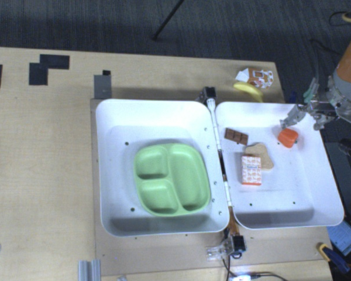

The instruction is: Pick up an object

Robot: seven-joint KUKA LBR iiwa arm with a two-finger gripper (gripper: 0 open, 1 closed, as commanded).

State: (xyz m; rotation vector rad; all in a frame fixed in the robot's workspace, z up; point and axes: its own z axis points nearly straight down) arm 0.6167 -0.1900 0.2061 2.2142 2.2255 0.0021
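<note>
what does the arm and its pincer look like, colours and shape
The arm comes in at the right edge with an orange band above a grey wrist section. The pincer is a small metallic grey assembly with thin, pale fingers and darker fittings around them. Finer markings or cables on it are too small to make out.

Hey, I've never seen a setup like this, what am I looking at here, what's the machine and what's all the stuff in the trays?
This is one camera fixed above a wooden bench, looking down at a slant. The machine is a robot arm reaching in from the right; its gripper is a two-finger claw, hovering over the right bin near an orange object. Nothing is visibly between its fingers. Its job is to pick something up. The right bin also holds a brown chocolate-like piece, a tan slice and a small red-and-white box. The left bin holds a green divided tray. A yellow item lies on the bench behind the bins.
</note>
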